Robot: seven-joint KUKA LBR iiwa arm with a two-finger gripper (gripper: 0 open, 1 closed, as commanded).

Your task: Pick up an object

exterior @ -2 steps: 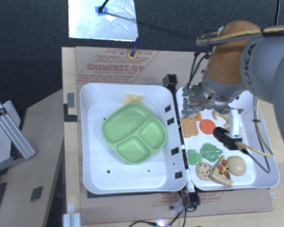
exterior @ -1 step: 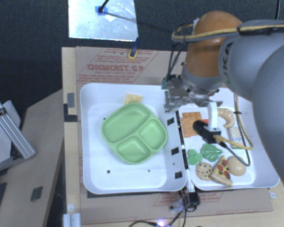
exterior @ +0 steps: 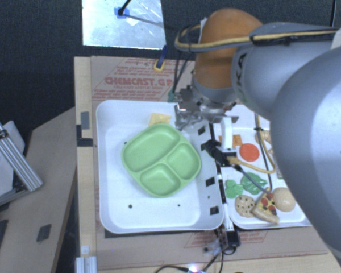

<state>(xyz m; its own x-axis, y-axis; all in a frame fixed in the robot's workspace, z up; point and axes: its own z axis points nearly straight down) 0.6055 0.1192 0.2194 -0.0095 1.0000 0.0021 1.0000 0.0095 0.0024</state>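
A green three-compartment plate lies tilted in the left white bin. A small yellow piece peeks out at the plate's far edge. My gripper hangs over the left bin's far right corner, just above the plate's far rim and next to the yellow piece; its fingers are hard to make out against the arm. In the right bin lie a red disc, a green leafy toy, a cookie, a pizza slice and a beige round toy.
The grey arm with its orange band covers most of the right bin and the view's right side. A cardboard sheet lies behind the bins. A metal frame stands at the left.
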